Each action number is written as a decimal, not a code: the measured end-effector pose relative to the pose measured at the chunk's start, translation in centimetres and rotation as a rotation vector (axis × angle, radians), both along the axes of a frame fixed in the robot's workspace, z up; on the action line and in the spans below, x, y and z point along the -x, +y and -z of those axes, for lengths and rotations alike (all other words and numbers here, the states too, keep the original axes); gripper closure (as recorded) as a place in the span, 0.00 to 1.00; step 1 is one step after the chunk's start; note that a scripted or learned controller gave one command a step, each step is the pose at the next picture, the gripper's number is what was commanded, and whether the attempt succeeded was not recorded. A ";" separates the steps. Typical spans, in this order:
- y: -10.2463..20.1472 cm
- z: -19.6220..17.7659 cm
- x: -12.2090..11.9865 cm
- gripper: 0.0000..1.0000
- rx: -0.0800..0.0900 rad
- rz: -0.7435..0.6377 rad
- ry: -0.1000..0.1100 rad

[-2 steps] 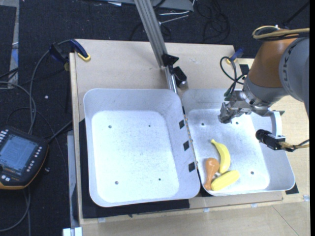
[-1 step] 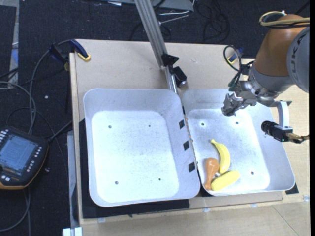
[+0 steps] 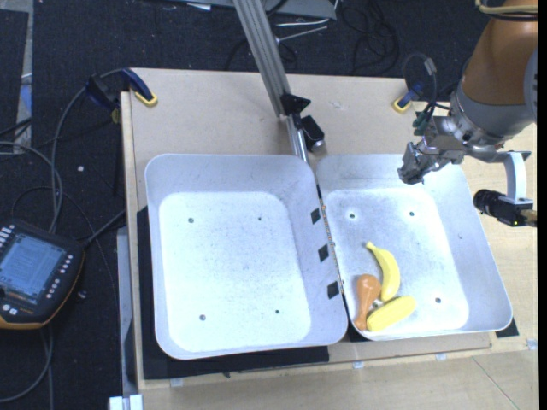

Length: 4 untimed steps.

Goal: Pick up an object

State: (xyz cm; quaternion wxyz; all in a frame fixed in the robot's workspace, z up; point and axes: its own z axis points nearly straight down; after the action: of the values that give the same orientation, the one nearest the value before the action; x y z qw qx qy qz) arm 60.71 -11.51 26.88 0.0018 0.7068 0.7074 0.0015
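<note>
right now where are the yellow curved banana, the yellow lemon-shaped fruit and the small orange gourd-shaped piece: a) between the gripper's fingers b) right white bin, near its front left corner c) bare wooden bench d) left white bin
b: the yellow curved banana, the yellow lemon-shaped fruit and the small orange gourd-shaped piece lie clustered in the right white bin, while the gripper hangs over that bin's far edge.
</note>
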 end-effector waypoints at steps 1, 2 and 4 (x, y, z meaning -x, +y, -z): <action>0.0 -0.1 0.0 1.00 0.000 0.000 0.005; 5.5 -0.3 -1.0 1.00 -0.001 -0.004 0.005; 14.4 2.8 -3.0 1.00 -0.001 -0.003 0.006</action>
State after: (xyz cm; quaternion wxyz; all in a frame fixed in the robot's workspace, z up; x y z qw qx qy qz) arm 63.74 2.94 24.04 -0.0004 0.7059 0.7083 -0.0003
